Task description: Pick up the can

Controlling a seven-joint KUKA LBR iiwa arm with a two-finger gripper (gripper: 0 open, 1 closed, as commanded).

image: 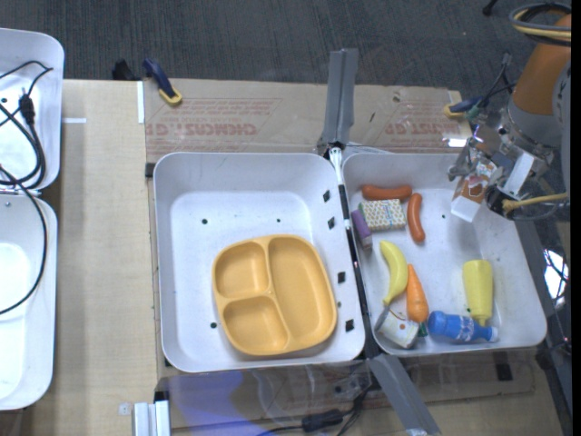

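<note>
Can (399, 328) – taken, as a judgement, to be the short white-and-dark thing – sat at the near left corner of the right bin (529, 284), close against the wall that divides the two bins. It looked tipped rather than standing square, and its long axis could not be read with any certainty. Just beside it to the right was the narrow end of the carrot (416, 296), seemingly touching it, and next to that lay the blue bottle (459, 327) on its side along the near wall. Farther right, the yellow bottle (478, 289) lay well apart from the can. The gripper (486, 182) hung over the far right corner of the same bin, amid cables and a small brown-and-white clutter – whether it was set wide or narrow could not be told, and nothing was clearly held in it. So the can lay diagonally across the bin from the gripper, toward the near side and to the left. The coming move would likely call for a long reach over the carrot and bottles, then a descent with the carrot crowding the can's right side.
</note>
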